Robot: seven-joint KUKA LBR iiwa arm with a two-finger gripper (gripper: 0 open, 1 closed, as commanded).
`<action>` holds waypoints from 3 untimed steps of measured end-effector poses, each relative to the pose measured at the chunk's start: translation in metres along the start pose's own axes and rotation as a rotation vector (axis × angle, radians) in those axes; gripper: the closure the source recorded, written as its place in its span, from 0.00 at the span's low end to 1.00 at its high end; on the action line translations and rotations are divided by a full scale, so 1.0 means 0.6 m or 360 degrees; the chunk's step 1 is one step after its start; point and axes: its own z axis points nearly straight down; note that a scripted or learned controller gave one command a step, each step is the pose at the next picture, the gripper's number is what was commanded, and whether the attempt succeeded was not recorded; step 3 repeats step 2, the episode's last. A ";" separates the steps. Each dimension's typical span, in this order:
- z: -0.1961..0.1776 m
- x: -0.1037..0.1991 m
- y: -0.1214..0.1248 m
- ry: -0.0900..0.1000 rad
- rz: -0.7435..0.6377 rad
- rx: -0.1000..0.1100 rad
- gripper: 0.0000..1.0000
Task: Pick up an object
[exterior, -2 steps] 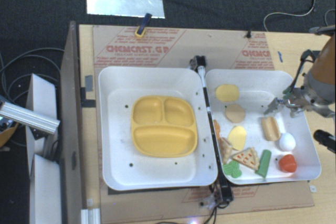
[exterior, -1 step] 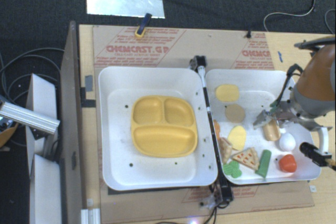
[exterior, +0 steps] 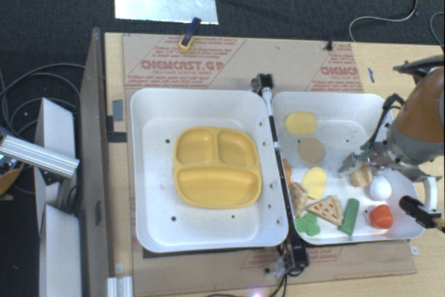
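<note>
Robot arm w/ its tool [exterior: 356, 165] low in the right shallow white bin [exterior: 334, 102], among toy food.
Tool sits by a tan bread-roll piece [exterior: 360, 177] & white egg [exterior: 379, 188]; can't tell if it grips anything. Nearby: red tomato [exterior: 380, 217], green stick [exterior: 350, 215], pizza slice [exterior: 327, 209]. Left white bin [exterior: 149, 115] holds a yellow divided plastic plate [exterior: 216, 167].

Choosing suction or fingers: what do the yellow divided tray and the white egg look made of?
Yellow divided tray: likely moulded plastic, matte, with smooth rounded compartment walls. White egg: probably hard plastic toy food, smooth and slightly glossy; its material is uncertain at this size.
</note>
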 end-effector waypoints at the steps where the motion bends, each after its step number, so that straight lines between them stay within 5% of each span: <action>1: -0.019 0.001 0.003 0.0000 -0.0003 -0.0006 1.00; 2: -0.178 0.215 0.077 0.0004 -0.0027 -0.0022 1.00; 3: -0.178 0.215 0.077 0.0004 -0.0027 -0.0022 1.00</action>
